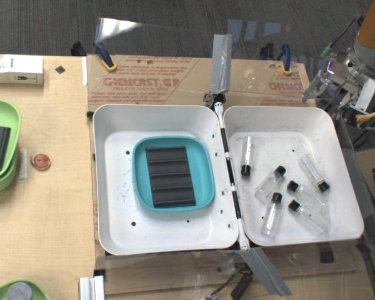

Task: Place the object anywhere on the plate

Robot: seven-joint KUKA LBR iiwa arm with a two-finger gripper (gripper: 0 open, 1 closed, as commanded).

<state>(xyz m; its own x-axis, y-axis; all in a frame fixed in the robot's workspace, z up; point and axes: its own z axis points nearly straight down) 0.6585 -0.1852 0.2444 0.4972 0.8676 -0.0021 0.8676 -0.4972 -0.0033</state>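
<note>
The arm (362, 49) hung back at the far right above the right bin's (344, 167) corner, its gripper (328, 83) too jumbled to tell whether open or closed. On the wooden bench (44, 230), that bin held the clear vials (287, 195) scattered loose, while the left bin (112, 230) held the teal plate (140, 167) carrying a black ridged tray (170, 177).

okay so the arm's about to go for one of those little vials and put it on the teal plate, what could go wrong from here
1. The clear vials lie crowded and partly touching in the right bin, so a grasp may nudge neighbours or catch two.
2. They are transparent, round and lying flat, so one could slip or roll from the end effector.
3. The teal plate holds a ridged black insert; a dropped vial might roll along a groove or bounce off.
</note>
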